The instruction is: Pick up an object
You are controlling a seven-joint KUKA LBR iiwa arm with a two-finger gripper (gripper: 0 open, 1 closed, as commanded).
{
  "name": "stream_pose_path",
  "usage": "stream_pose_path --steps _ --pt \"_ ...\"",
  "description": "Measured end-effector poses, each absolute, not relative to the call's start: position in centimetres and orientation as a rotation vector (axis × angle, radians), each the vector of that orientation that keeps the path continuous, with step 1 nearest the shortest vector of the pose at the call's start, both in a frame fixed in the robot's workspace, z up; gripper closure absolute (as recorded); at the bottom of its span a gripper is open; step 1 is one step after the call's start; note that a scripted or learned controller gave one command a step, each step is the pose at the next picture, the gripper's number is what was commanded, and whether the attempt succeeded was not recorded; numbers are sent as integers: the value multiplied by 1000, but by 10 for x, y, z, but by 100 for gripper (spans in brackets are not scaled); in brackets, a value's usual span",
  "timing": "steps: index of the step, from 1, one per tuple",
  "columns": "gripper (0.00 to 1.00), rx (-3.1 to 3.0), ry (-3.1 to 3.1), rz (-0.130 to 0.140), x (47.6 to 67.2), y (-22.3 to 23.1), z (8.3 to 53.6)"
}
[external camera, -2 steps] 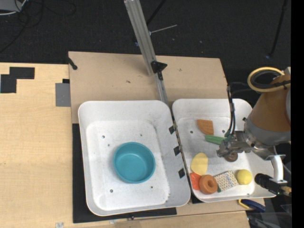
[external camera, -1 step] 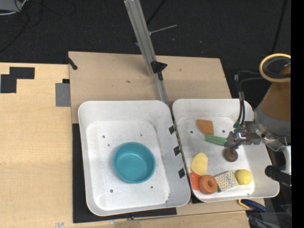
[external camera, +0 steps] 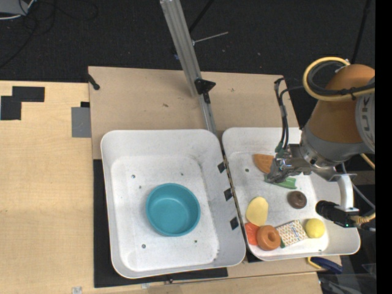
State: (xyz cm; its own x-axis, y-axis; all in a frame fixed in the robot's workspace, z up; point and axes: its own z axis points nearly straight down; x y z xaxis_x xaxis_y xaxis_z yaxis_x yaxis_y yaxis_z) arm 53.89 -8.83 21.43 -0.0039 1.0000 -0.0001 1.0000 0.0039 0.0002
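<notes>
Right bin [external camera: 343, 245], one: we count seven small items. Orange wedge [external camera: 264, 162], one, at 12 o'clock, just beside the gripper [external camera: 280, 173]; green piece [external camera: 288, 182], one, under it. Brown disc [external camera: 297, 199], yellow ball [external camera: 315, 228], yellow egg-shaped piece [external camera: 257, 210], orange ring [external camera: 267, 237], patterned block [external camera: 291, 232]: one each, toward 6 o'clock. Left bin [external camera: 122, 146]: teal bowl [external camera: 173, 209], one. Fingers: we cannot tell. We judge the green piece light, stiff; take by its edges.
</notes>
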Motion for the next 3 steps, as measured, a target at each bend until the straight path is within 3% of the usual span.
stream_pose_path --steps 3 --pt "100 2217 2225 0 584 63 241"
